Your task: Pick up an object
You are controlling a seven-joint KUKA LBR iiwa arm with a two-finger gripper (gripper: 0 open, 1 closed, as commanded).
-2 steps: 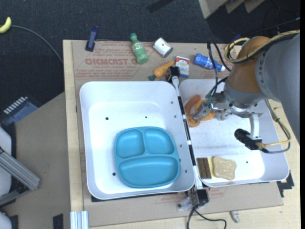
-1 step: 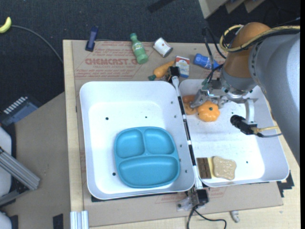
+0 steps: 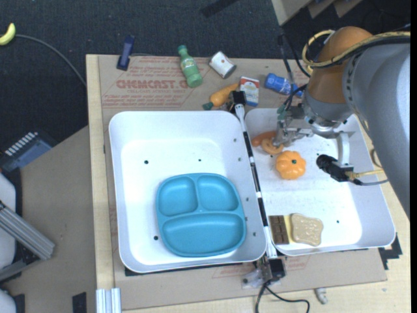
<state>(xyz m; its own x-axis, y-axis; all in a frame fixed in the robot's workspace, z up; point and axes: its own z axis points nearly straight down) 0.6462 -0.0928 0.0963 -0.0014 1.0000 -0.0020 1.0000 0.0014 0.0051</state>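
We see fingers (image 3: 285,137) low in right bin (image 3: 365,227), above pumpkin (image 3: 290,165), half hiding orange item (image 3: 265,141); we cannot tell open or closed.

Bright even light, soft shadows, slight blur

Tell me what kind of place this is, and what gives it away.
Probably a robotics lab bench set up for grasping trials. A grey arm's gripper reaches into the right white bin among toy food such as a small pumpkin, and cables trail over the dark carpet.
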